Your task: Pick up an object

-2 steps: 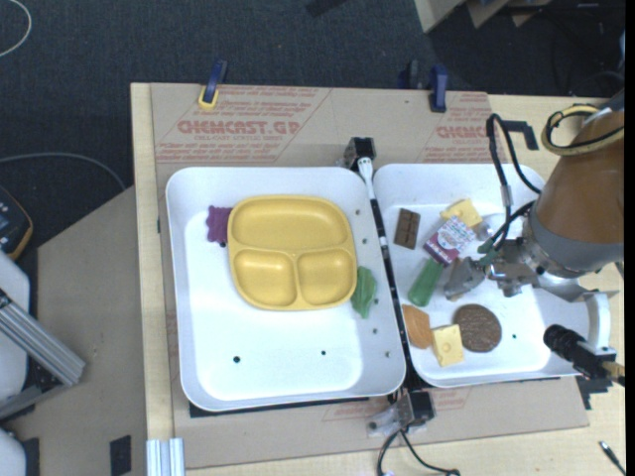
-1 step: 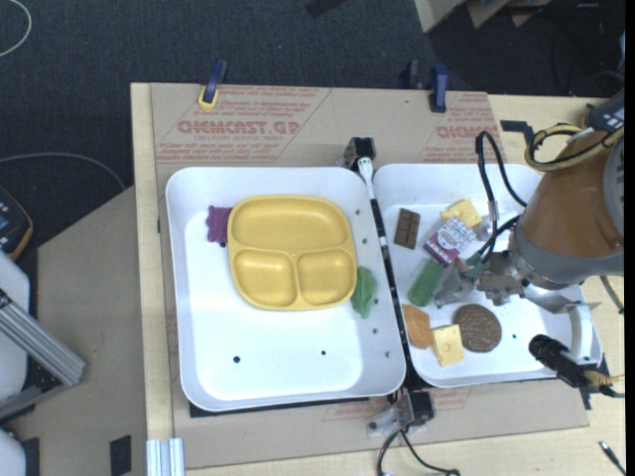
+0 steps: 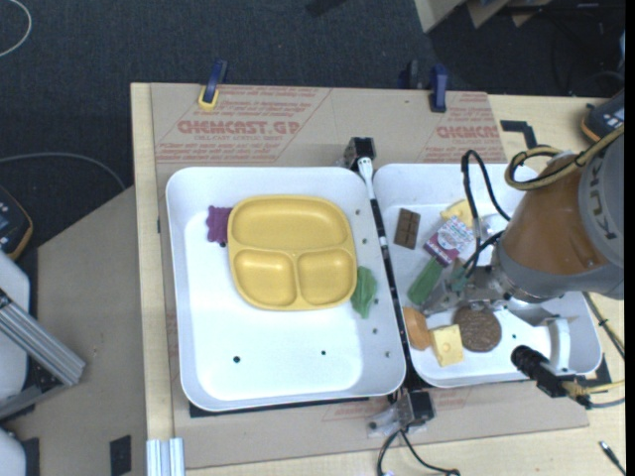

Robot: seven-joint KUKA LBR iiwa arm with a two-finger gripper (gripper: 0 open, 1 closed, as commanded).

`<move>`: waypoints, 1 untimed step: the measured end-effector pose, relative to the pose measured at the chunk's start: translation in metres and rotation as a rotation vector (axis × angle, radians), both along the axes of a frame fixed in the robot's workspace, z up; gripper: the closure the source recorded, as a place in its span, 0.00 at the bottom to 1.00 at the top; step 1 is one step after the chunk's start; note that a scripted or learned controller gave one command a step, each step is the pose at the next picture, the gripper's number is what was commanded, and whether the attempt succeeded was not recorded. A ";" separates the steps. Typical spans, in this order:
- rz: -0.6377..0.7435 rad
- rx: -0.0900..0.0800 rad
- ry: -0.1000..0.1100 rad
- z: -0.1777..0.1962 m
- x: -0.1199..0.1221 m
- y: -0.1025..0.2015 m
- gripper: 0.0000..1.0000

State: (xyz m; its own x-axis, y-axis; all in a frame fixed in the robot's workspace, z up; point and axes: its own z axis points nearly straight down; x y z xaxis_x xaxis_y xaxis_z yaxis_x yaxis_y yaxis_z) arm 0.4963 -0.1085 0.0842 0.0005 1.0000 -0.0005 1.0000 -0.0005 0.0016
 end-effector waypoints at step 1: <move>-0.003 -0.005 -0.007 0.014 0.002 -0.002 1.00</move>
